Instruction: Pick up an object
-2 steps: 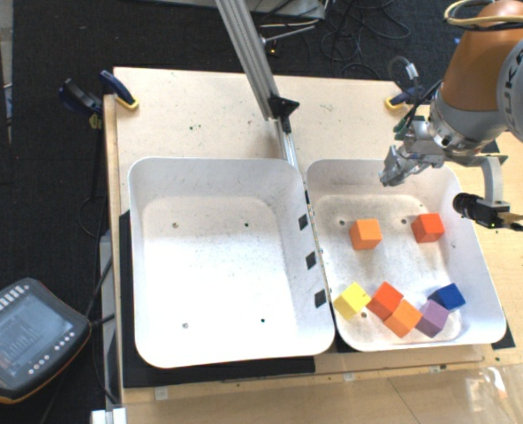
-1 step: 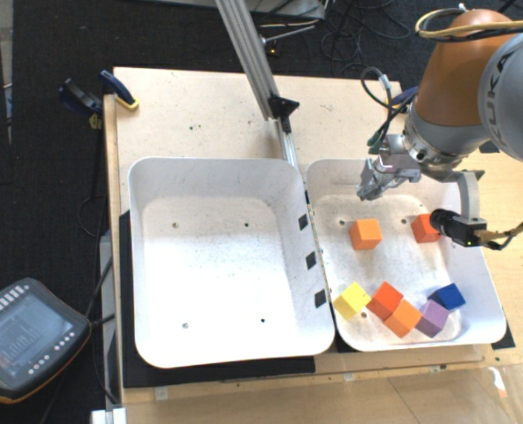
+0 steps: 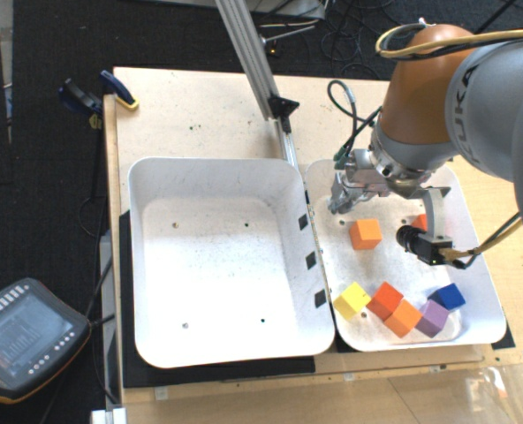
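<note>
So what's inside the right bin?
In the right bin: an orange cube, plus a cluster of yellow, red, orange, purple and blue blocks. The arm covers its far end.

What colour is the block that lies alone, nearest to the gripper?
Orange. The block lies apart from the others in the right bin, seen in the camera view.

A: How many bins? B: Two white bins (image 3: 217, 263), side by side
A: And blocks? B: Six: two orange (image 3: 365, 234), one red (image 3: 386, 299), one yellow (image 3: 352, 299), one purple (image 3: 433, 317), one blue (image 3: 448, 296)
</note>
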You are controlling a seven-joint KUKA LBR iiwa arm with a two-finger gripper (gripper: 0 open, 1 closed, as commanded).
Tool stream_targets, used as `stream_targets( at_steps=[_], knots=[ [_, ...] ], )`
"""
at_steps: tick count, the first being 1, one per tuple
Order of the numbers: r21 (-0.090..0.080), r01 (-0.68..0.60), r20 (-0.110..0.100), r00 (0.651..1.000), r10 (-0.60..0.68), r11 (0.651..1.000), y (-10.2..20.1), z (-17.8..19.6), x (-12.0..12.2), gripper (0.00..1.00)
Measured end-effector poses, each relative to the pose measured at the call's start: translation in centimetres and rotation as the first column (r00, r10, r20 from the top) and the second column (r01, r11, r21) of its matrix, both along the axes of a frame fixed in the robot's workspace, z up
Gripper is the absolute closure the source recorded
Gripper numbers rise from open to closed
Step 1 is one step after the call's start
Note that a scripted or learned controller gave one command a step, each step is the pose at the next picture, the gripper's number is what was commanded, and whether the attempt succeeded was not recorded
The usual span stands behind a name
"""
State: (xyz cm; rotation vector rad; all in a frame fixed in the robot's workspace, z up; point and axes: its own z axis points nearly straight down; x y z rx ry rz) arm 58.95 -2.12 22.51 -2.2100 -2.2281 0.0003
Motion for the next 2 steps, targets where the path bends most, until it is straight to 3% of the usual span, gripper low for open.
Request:
stream_targets(
  at_steps=[2],
  knots=[
    [-0.001,0.001,0.000,1.000,-0.001,1.000,7.7,-0.5,-4.9,1.00]
  ],
)
